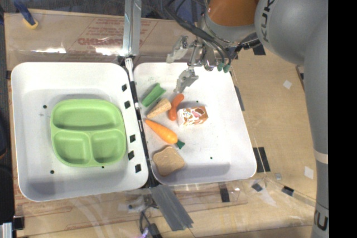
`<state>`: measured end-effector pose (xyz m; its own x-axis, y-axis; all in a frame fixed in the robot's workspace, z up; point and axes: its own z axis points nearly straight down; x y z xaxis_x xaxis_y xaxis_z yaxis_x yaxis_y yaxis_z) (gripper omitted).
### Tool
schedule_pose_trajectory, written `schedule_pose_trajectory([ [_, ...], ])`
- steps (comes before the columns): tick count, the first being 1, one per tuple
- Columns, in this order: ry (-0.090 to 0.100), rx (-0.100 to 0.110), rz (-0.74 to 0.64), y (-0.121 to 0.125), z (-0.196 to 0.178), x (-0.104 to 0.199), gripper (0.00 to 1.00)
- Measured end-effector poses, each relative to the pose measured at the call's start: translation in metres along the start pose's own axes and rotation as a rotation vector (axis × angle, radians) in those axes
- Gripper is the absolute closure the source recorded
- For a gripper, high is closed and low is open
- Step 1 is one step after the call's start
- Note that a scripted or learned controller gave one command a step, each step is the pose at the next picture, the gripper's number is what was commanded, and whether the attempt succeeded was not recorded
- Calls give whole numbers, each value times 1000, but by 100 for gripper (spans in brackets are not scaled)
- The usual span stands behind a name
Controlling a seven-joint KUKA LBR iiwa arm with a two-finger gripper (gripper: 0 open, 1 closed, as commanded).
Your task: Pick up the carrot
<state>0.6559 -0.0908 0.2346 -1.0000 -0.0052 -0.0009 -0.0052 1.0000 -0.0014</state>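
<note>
Camera view: I am watching the gripper (187, 79) hovering above the right bin (237, 145), its fingers nearly closed and holding nothing.
I am judging the carrot (162, 130), lying just left of the carton (193, 116), as light, stiff and smooth; its thick orange middle is looking like the safest hold.

Your way to the carrot (162, 131) is hemmed: bread slice (168, 160) just below it, cone-shaped piece (158, 109) and small red piece (175, 107) above, carton (193, 116) upper right. The right bin (234, 145) floor to its right lies open.
</note>
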Motion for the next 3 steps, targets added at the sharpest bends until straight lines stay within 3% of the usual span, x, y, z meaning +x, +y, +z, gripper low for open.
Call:
schedule_pose_trajectory([
  [1,1,-1,173,-29,143,56,0],
  [2,-3,0,164,-27,132,55,100],
  [3,2,-1,500,-27,85,137,100],
])
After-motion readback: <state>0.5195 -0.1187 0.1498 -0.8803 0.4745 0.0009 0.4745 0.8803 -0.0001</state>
